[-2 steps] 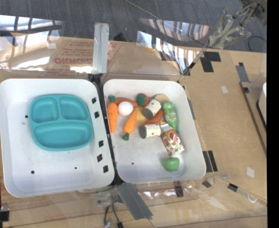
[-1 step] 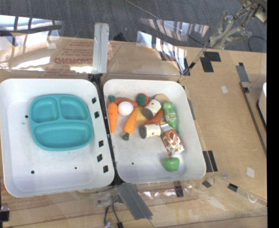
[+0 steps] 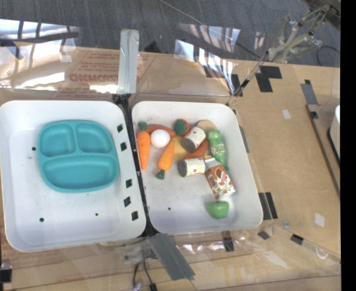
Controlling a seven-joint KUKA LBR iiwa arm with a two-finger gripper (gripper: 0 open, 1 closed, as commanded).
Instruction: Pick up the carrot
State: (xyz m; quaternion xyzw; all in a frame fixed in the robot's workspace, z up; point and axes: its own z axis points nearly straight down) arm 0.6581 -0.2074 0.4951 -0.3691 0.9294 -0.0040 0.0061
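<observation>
Against the left wall of the right-hand bin (image 3: 244, 180), a carrot (image 3: 143, 149) lies lengthwise beside a white egg (image 3: 160, 139), likely light, rigid and smooth plastic best pinched across its thick middle, while the tool's state cannot be told.

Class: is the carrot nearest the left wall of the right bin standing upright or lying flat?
Lying flat. The carrot rests lengthwise on the bin floor, green top pointing away from the camera.
</observation>
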